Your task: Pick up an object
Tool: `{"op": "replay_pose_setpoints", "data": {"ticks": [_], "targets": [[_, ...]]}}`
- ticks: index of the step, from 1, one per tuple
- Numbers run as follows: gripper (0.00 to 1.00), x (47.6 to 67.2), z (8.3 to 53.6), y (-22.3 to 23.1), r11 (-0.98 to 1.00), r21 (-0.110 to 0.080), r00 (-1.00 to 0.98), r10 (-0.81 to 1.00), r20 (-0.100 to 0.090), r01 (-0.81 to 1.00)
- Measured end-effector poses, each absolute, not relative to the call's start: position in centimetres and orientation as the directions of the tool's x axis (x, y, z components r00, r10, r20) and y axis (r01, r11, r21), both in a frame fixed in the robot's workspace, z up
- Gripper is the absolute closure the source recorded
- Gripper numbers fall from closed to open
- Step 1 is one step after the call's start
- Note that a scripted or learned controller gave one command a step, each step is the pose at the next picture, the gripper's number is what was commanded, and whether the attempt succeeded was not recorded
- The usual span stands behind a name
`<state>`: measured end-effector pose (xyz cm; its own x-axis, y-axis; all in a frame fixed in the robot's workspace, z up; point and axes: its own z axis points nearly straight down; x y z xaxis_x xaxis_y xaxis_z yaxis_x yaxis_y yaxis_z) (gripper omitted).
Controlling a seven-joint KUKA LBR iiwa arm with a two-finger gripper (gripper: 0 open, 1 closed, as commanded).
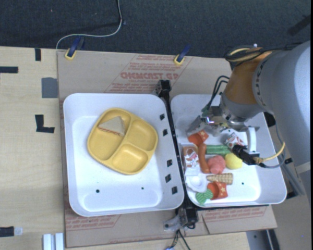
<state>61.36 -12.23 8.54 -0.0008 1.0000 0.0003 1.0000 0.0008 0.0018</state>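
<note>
The right bin (266, 191) holds a heap of toy food. In it lie a red piece (198, 138), an orange carrot (204, 159), a green stick (217, 150), a pink ball (217, 164), a yellow lemon (233, 162), a waffle-patterned wafer (220, 178) and a red-and-green item (215, 190). My gripper (211, 123) hangs low over the back of this heap, just above and right of the red piece. The wrist and its cables hide what lies directly beneath it. I see nothing clearly held.
The left bin (81, 191) holds a yellow divided plate (124, 152) with a tan wedge (113, 125) in its back section. A printed packet (190, 157) lies by the divider between the bins. The arm's grey body (297, 92) covers the right bin's far right side.
</note>
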Motion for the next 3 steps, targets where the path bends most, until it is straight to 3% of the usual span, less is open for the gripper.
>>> {"op": "replay_pose_setpoints", "data": {"ticks": [1, 2, 3], "targets": [[0.00, 59.8, 8.5, -9.8, 0.002, 0.001, -0.002, 1.000, -0.002, 1.000], [0.00, 61.2, 8.5, -10.7, 0.002, 0.001, -0.002, 1.000, 0.001, 1.000], [0.00, 59.8, 8.6, -10.4, 0.001, 0.002, -0.001, 1.000, -0.002, 1.000]]}}
